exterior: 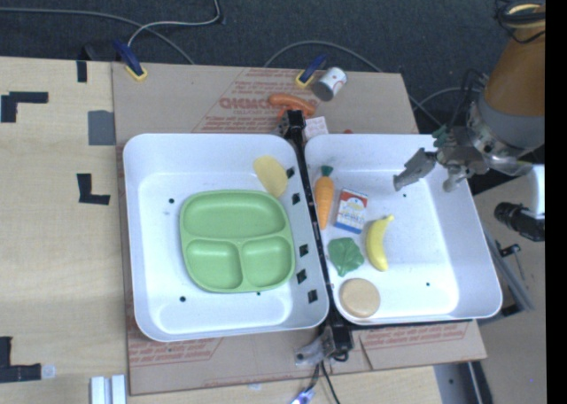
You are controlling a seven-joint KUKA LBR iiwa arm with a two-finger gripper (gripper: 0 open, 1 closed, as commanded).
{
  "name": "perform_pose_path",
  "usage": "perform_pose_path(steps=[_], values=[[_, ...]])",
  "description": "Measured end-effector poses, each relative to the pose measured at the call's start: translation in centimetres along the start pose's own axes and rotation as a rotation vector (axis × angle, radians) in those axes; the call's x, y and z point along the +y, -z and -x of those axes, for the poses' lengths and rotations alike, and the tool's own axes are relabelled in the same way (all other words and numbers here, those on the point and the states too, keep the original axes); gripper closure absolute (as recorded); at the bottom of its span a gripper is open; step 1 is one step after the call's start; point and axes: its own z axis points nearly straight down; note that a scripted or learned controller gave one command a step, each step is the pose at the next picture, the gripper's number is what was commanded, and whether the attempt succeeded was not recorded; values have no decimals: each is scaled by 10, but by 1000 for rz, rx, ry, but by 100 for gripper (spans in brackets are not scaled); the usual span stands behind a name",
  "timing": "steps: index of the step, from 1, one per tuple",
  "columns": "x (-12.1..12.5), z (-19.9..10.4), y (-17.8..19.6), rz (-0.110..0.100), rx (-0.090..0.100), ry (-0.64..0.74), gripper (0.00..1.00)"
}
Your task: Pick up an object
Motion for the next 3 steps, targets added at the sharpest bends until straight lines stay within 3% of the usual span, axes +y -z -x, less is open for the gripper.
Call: perform_pose_path(steps=[1, 2, 3], values=[[12, -8, -84, -2, 0, 0, 0], [-1, -40, -174, 3, 0, 0, 0], [-1, -39, -165, 5, -3, -1, 100]])
